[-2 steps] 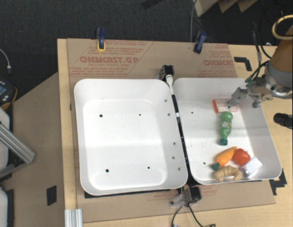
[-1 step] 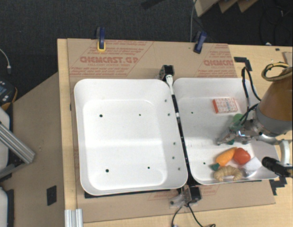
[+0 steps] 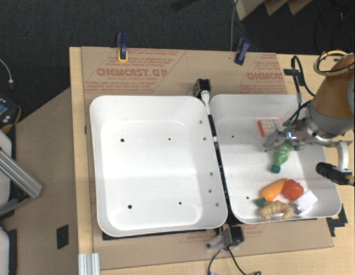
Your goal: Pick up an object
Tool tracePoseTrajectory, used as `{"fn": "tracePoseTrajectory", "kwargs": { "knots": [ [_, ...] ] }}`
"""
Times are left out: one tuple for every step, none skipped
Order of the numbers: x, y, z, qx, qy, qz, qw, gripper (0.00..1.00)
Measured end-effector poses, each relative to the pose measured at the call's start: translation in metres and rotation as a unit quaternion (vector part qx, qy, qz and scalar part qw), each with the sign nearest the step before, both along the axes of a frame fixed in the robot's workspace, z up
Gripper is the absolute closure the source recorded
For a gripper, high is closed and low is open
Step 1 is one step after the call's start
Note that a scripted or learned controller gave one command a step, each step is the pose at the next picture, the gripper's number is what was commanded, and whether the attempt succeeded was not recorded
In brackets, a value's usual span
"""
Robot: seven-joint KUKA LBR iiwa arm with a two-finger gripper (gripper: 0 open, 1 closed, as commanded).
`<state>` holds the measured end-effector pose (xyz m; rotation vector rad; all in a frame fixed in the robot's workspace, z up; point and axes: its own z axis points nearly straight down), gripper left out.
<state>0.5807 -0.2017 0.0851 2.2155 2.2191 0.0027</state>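
My gripper (image 3: pixel 279 140) reaches in from the right and is low over the right bin (image 3: pixel 240 171), just above a small green bottle (image 3: pixel 280 156) that lies tilted on the bin floor. Its fingers look spread, with the bottle's upper end right below them. A red-and-white packet (image 3: pixel 268 125) lies just beyond the gripper. Near the front of the same bin sit an orange piece (image 3: pixel 273 189), a red piece (image 3: pixel 292 188), a tan knobbly piece (image 3: pixel 273 211) and a white tag (image 3: pixel 305 201), bunched together.
The left bin (image 3: pixel 148 165) lies beside the right one, a black divider strip between them. Both rest on a brown cardboard-covered bench (image 3: pixel 166 67) held by clamps (image 3: pixel 122 46) at the back. Cables hang by the arm at the right.
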Motion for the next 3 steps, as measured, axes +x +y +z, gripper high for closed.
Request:
{"fn": "tracePoseTrajectory", "kwargs": {
  "knots": [
    [-0.036, 0.092, -0.001, 0.0033, 0.005, 0.001, 1.0000, 0.00],
    [-0.034, 0.088, 0.009, 0.0015, 0.003, -0.001, 1.0000, 1.00],
    [-0.034, 0.088, 0.009, 0.0015, 0.003, -0.001, 1.0000, 0.00]
  ]
}}
